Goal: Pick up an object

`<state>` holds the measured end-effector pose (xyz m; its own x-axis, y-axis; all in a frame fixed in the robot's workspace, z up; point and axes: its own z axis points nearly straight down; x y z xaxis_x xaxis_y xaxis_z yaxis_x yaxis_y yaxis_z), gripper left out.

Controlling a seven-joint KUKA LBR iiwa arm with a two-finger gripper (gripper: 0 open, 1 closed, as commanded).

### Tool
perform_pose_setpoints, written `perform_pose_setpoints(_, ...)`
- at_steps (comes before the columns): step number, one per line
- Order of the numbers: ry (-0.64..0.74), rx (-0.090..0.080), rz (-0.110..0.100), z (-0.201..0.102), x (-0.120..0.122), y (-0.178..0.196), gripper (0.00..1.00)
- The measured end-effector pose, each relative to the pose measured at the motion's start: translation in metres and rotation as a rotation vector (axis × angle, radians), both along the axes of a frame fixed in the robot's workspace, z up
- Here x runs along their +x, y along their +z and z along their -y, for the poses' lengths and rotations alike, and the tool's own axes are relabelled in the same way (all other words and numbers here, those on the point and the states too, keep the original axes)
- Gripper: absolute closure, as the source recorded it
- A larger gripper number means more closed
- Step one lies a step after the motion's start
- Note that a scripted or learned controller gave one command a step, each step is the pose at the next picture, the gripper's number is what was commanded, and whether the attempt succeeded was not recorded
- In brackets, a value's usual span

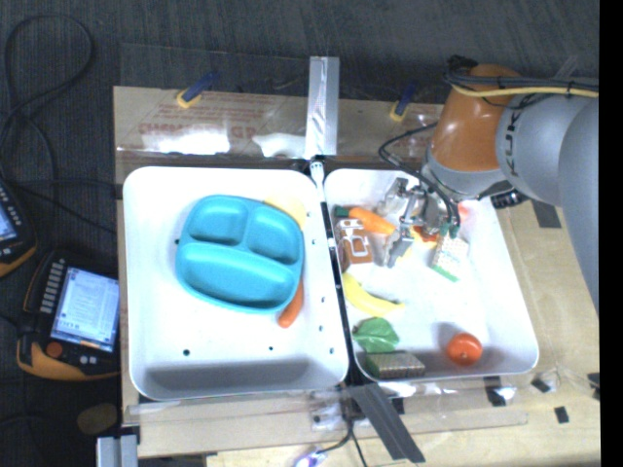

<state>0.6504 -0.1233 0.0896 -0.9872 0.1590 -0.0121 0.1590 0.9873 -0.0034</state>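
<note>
The gripper (409, 224) hangs low over the far part of the right bin (506, 290), its metal fingers pointing down and toward the left; whether they are spread or closed cannot be told, and nothing shows clearly between them. The arm (540, 149) comes in from the right, bent at the orange band (467, 129) so the wrist tips down into the bin.

There are two bins. The left bin (146, 339) holds one blue tray (240, 251), turned slantwise, with one yellow piece (282, 207) peeking out at its far edge and one orange carrot (292, 306) at its near right edge, its long axis running near to far.

The right bin holds several small things: one carrot (368, 220) lying left to right just beside the fingers, one brown-and-white box (355, 244) near it, one green-and-white card (450, 259) to the right of the gripper, one banana (368, 298) lying slantwise toward the near right, one green leaf (376, 334), one grey block (396, 364) at the near wall, and one tomato (464, 348) near the near right corner.
</note>
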Motion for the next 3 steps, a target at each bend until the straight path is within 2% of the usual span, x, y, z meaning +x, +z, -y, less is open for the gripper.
perform_pose_setpoints(1, 0.002, -0.006, 0.008, 0.0, 0.002, 0.012, 1.0)
perform_pose_setpoints(2, -0.077, 0.006, -0.01, -0.081, -0.03, 0.095, 1.0)
perform_pose_setpoints(3, -0.269, 0.006, -0.008, -0.143, -0.021, 0.148, 1.0)
